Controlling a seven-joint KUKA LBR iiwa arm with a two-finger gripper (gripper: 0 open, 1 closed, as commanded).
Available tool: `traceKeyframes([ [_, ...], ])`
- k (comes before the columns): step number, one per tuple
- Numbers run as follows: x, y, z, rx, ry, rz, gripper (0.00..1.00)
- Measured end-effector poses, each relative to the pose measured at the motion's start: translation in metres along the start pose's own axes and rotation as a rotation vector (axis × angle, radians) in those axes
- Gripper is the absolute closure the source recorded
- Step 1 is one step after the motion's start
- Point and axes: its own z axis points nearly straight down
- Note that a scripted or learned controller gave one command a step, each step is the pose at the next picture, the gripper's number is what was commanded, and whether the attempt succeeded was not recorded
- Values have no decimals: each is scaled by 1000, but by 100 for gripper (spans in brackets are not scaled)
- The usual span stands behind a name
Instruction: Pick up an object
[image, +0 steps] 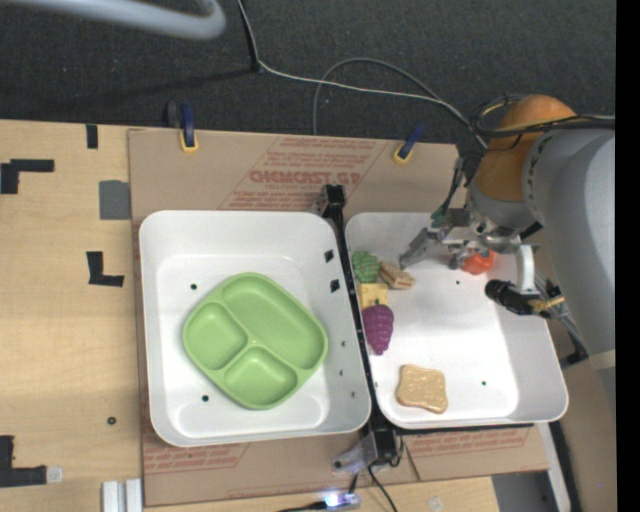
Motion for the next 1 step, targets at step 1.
traceKeyframes([
  [1, 1, 1, -13, -1, -1, -1, 100],
])
